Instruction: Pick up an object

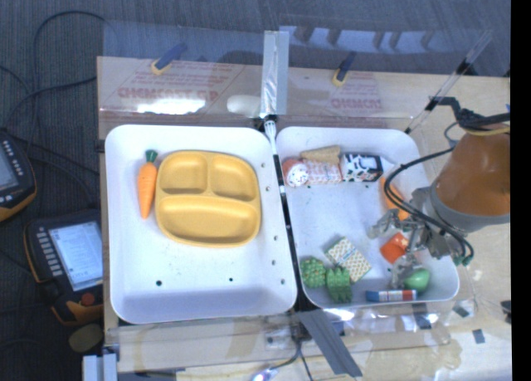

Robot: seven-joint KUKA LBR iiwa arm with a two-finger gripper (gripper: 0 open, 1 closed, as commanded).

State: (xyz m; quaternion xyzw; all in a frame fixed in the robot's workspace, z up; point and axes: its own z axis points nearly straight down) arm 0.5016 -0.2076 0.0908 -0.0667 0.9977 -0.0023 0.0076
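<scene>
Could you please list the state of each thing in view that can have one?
yellow divided plate: upright, compartments bare
toy carrot: lying beside the plate
marker: lying flat, capped
gripper: low over the right bin, near an orange item

In the right bin [365,205], small objects lie scattered: a black-and-white cow-patterned box [362,167] and a tan packet [322,163] along the far wall. A green knobbly toy [326,278] and a checkered block [349,258] lie near the front beside a marker [392,295]. An orange piece [395,247] and a green round piece [416,279] sit at the right.
</scene>
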